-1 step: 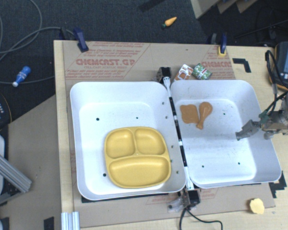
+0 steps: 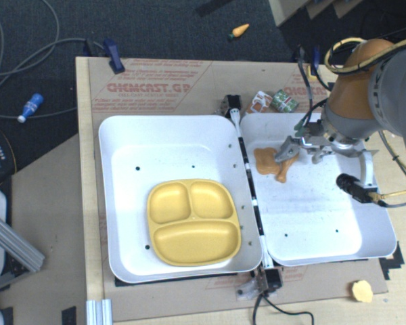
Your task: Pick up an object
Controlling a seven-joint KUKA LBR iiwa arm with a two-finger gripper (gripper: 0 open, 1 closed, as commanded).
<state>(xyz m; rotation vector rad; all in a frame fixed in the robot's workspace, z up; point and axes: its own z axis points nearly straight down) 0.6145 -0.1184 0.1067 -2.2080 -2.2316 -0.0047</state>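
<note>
- Orange-brown flat object point(image 2: 271, 162) lies in the right bin point(image 2: 325, 242), near its upper left corner
- Gripper point(image 2: 291, 151) sits low over the object's right edge, touching it; jaw spread I cannot tell
- Yellow divided plate point(image 2: 193, 221) rests in the left bin point(image 2: 122, 147)

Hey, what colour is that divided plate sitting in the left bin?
Yellow, a pale mustard shade. The divided plate shows plainly in the camera view, lying in the left bin.

Flat orange-brown piece point(image 2: 269, 162), right bin
</note>
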